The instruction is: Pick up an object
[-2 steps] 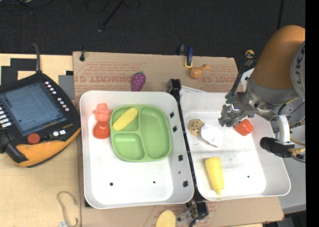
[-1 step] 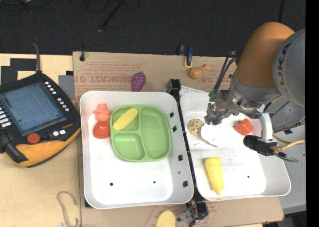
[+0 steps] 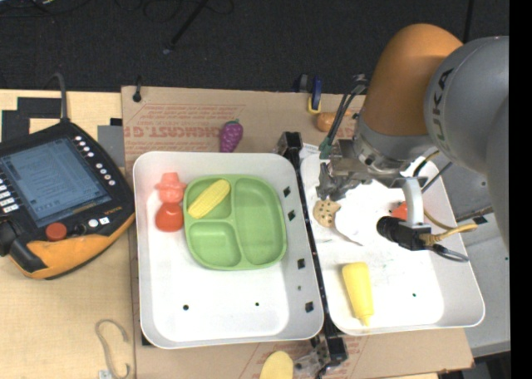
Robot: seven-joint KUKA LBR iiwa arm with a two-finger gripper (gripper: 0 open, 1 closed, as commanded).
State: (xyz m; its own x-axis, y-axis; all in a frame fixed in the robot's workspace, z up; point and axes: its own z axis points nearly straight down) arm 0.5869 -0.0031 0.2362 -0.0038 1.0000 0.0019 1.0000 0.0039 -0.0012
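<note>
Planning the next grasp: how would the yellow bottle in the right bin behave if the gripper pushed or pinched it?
The yellow bottle lies on its side on the right bin floor, so a sideways push would probably roll it. Its rounded, smooth-looking body may slip from a pinch. It looks like a plastic toy, likely light.

Yellow object (image 3: 277, 365) at bottom edge, partly cut off.

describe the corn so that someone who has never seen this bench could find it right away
Start at the left bin, which holds a green tray with three compartments. The corn lies tilted in the tray's upper-left compartment. It is the one yellow thing in that bin; the orange-red toy beside it stands outside the tray.
</note>
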